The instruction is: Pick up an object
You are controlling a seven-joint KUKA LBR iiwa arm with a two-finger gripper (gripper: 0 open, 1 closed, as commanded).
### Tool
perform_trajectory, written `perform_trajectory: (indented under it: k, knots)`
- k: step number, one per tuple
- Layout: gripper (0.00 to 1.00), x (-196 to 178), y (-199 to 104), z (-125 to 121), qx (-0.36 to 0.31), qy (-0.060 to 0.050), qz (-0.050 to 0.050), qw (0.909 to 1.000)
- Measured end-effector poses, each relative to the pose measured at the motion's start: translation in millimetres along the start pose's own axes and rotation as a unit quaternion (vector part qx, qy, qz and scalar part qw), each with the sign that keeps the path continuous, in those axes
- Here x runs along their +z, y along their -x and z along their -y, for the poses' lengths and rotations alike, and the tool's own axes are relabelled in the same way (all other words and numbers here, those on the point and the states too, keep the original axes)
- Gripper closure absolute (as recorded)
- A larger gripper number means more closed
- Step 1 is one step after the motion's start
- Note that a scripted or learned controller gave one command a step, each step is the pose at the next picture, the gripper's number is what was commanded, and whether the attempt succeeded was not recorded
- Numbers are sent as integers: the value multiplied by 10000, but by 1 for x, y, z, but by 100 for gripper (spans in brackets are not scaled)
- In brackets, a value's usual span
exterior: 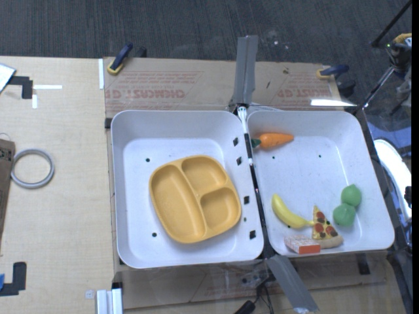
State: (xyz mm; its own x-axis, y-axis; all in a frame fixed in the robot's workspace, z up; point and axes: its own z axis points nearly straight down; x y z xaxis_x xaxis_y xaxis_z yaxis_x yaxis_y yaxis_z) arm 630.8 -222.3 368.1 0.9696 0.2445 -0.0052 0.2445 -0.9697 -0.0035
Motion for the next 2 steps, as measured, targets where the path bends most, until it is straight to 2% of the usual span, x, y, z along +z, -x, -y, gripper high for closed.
perform_trajectory:
  k: [1, 2]
  knots:
    - [100, -41, 4, 1, -582, 19, -7, 9983]
    - [100, -27, -19, -4, -483, 15, -2, 9988]
